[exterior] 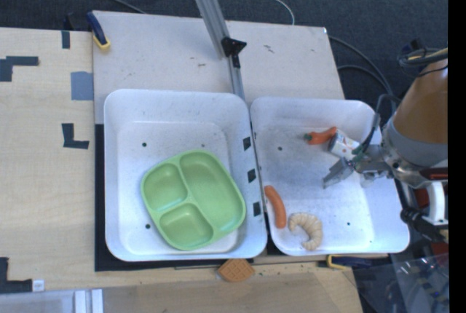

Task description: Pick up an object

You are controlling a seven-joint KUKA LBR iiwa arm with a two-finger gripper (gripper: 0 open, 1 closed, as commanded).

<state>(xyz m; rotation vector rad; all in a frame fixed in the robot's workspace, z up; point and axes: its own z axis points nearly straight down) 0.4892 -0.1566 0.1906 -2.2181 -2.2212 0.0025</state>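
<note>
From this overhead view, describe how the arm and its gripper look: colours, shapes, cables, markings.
The arm is a rounded body, orange on top and grey below near the wrist. Dark cables run along its side at the right bin. The gripper is dark grey metal with slim, pointed jaws, and a small whitish block sits just above it. I can make out no markings at this resolution.

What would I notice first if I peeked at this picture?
Probably the bright green plate with three sections, lying in the left bin. Next, the robot arm's gripper reaching into the right bin, where an orange sausage and a pale croissant lie near the front edge.
</note>
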